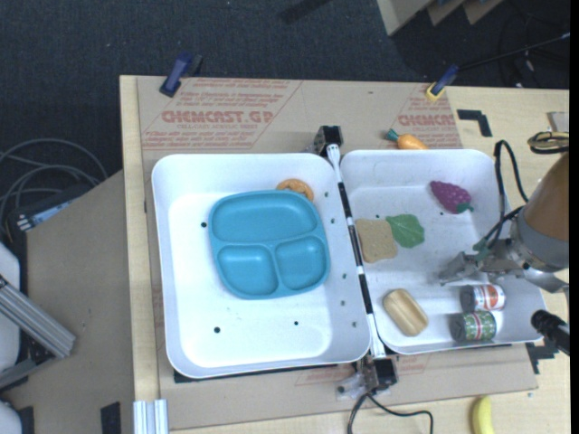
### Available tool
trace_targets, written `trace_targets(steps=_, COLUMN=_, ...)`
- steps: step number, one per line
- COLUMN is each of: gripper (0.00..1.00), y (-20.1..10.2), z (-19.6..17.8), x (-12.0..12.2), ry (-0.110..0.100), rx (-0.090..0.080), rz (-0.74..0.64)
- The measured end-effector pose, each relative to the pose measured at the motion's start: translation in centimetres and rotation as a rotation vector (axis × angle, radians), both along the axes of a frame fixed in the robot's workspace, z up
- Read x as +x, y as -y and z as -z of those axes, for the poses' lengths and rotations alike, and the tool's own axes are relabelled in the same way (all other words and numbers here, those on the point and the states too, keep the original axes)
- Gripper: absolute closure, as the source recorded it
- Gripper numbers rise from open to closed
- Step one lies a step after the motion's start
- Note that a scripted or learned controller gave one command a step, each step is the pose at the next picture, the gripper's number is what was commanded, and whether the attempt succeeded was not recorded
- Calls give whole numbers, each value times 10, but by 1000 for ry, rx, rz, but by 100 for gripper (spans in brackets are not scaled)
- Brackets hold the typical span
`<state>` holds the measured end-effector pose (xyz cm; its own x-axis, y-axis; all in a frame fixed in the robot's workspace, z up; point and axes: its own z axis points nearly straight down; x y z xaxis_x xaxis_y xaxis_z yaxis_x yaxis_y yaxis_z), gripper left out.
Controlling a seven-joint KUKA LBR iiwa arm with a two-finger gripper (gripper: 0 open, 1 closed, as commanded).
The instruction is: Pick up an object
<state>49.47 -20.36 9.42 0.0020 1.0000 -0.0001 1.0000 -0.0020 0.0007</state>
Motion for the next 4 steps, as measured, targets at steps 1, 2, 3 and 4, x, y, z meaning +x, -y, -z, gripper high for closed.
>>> trace_targets(steps=1, gripper=0, y=14, z=-103, x=59, ry=5, rx=-3, rz=-3)
trace_targets(steps=2, gripper=0, y=-32, z=11, x=131, ry=-2, rx=2, rz=-3)
trace_targets(steps=3, gripper=0, y=-50, z=9, x=164, ry=1, rx=-1, rz=-4)
trace_targets(steps=4, gripper=100, y=-50, z=-2, x=164, ry=4, rx=-3, rz=-4)
